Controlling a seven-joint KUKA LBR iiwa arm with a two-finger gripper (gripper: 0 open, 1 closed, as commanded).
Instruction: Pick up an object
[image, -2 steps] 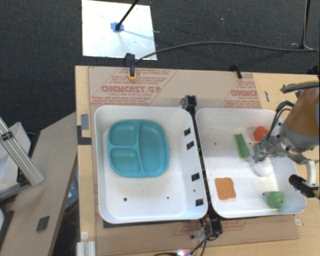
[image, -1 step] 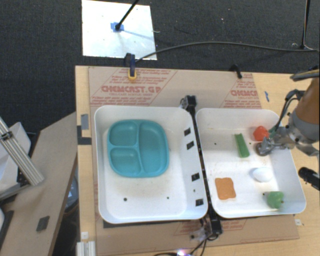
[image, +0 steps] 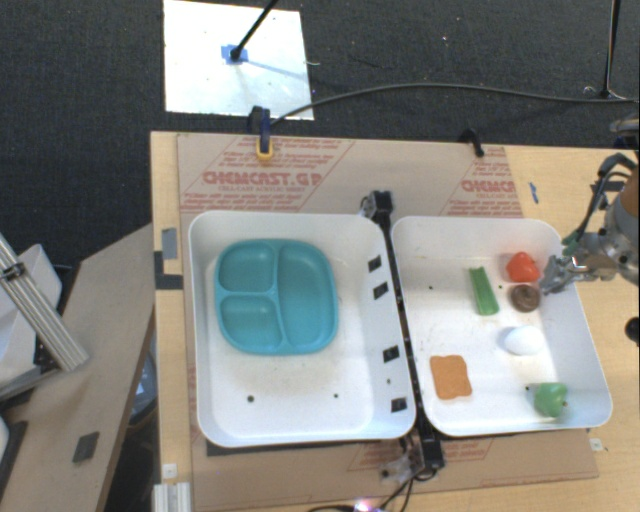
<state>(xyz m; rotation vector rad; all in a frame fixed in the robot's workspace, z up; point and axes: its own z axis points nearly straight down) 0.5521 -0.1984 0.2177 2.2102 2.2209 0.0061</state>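
The right bin (image: 440, 245) holds several small objects: a green stick (image: 484, 291), a red piece (image: 521, 267), a brown round piece (image: 524, 297), a white egg shape (image: 521, 341), an orange square (image: 450, 377) and a green lump (image: 549, 398). My gripper (image: 556, 274) reaches in from the right edge, low over the bin's right rim. Its tip sits just right of the red and brown pieces. Nothing shows between its fingers, and their spread is too small to read.
The left bin (image: 235, 405) holds a teal divided plate (image: 276, 297). A black divider with clips (image: 392, 310) runs between the bins. Cables (image: 450, 92) cross the dark floor behind the bench. A metal frame (image: 35, 310) stands at the left.
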